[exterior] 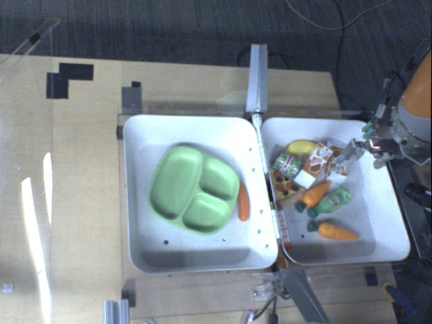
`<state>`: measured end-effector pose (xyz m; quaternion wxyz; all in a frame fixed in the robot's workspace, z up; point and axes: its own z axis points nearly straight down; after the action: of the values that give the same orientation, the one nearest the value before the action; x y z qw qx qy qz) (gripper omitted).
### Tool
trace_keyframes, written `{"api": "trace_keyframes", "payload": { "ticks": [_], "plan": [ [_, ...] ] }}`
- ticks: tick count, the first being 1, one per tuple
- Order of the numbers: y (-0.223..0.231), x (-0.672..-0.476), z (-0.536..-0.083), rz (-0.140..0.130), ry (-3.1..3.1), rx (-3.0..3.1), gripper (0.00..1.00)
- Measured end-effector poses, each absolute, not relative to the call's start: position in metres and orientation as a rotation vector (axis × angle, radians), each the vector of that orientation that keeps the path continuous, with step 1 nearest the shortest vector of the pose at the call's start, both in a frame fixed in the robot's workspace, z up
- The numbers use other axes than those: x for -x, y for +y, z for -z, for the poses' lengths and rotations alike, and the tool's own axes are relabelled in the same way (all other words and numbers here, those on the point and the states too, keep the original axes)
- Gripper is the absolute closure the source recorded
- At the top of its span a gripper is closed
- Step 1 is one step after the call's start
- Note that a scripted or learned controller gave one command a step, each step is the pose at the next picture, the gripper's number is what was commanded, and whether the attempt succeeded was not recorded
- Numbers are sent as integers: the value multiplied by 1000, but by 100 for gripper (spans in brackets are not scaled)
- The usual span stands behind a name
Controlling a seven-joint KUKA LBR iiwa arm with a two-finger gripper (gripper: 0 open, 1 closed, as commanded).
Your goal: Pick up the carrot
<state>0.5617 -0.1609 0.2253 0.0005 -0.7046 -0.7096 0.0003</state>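
Three orange carrot-like pieces are in view. One carrot (243,203) lies in the left bin (142,248), just right of the green divided plate (194,190). A second carrot (315,194) lies tilted in the middle of the right bin (395,235), touching a green bottle (331,202). A third carrot with a green top (336,232) lies near that bin's front. My gripper (364,154) hangs over the right bin's back right part, above and to the right of the pile. It is open, with nothing between its fingers.
A yellow fruit (302,147), a red-and-white packet (322,159) and other small packets (287,174) crowd the right bin's back left. A metal post (257,79) stands behind the wall between the two bins. The arm's orange band (418,90) sits at the right edge.
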Motion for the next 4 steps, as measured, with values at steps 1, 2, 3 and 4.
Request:
{"api": "trace_keyframes", "payload": {
  "ticks": [1, 2, 3, 4],
  "plan": [
    [-131, -517, -112, 19, -2457, 1999, 0],
    [-95, -530, -89, 17, -2513, 1914, 0],
    [-103, -492, -162, 2, -2559, 1825, 0],
    [-123, -537, -87, 7, -2583, 1800, 0]
  ]
}}
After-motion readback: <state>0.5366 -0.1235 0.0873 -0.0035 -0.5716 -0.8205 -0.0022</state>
